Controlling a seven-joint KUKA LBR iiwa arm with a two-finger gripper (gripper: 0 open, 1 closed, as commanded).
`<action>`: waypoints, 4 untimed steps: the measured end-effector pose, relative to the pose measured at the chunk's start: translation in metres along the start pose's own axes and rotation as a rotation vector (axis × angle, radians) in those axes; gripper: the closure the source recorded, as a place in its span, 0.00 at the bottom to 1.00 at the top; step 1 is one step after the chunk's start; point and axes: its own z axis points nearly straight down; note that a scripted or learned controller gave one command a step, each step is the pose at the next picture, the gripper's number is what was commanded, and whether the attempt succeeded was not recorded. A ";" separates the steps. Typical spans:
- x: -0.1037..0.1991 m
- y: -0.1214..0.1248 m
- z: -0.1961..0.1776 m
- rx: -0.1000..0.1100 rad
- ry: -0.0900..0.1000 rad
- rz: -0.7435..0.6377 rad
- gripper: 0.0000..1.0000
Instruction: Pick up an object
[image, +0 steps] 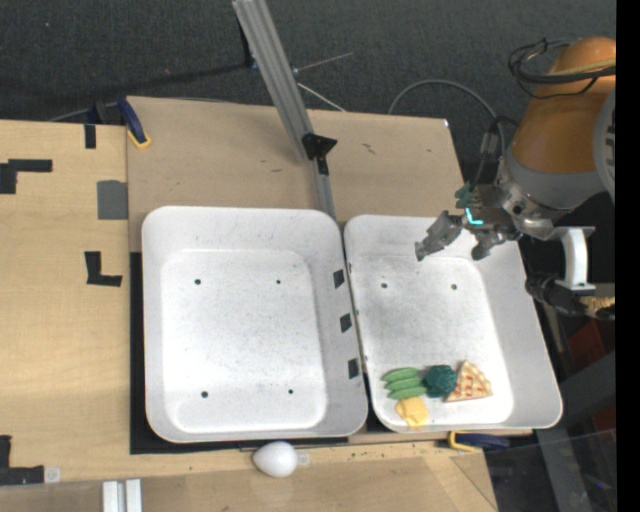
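Several small toy foods lie bunched at the near edge of the right bin (400, 310): a green pea pod (403, 380), a dark green broccoli (438, 379), a pizza slice (468, 383) and a yellow piece (412, 409). My gripper (460, 242) hangs over the far right part of that bin, well away from the toys. Its two fingers are spread apart with nothing between them.
The left bin (240, 320) sits beside the right one. A white egg-shaped object (275, 459) rests on the bench in front of the left bin. A slanted metal pole (290, 100) rises behind the bins. Cables hang near the arm.
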 end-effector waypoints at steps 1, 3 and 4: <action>0.000 0.001 -0.002 -0.004 -0.001 -0.001 0.00; -0.003 0.000 0.086 0.001 -0.001 0.000 0.00; 0.002 0.007 0.135 0.002 -0.001 -0.001 0.00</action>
